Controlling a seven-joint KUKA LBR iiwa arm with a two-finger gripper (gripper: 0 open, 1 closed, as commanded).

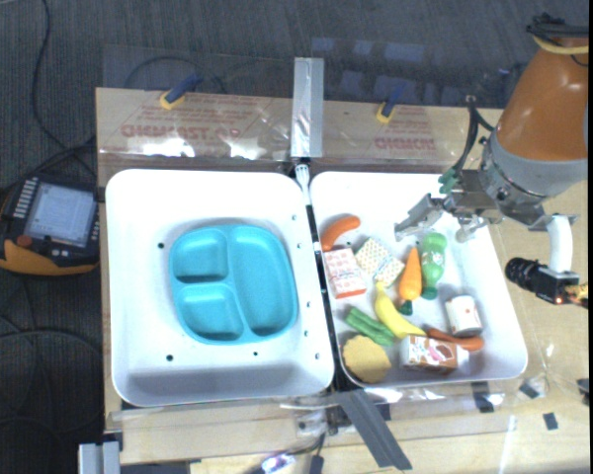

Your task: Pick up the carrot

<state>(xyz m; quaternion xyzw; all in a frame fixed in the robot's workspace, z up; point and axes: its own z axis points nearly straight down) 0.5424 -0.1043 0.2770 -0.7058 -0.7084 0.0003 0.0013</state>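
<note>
Right bin (504,309) crowded with carrot (410,275), banana (390,314), left bin (138,294) holding blue tray (232,279), pincer (440,227) wide, empty

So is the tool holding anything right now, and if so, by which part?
Nothing is held. The tool sits open above the right bin, apart from the carrot, which lies among the other items.

Illumination is even and moderately bright, from overhead. The 2 white bins (119,294) are near overexposure, with little surface detail. Glare streaks mark the clear plastic sheet (208,131) behind them. Shadows are soft and short, gathered under the bin rims. Overall sharpness is low; small objects show blurred edges and unreadable labels.
</note>
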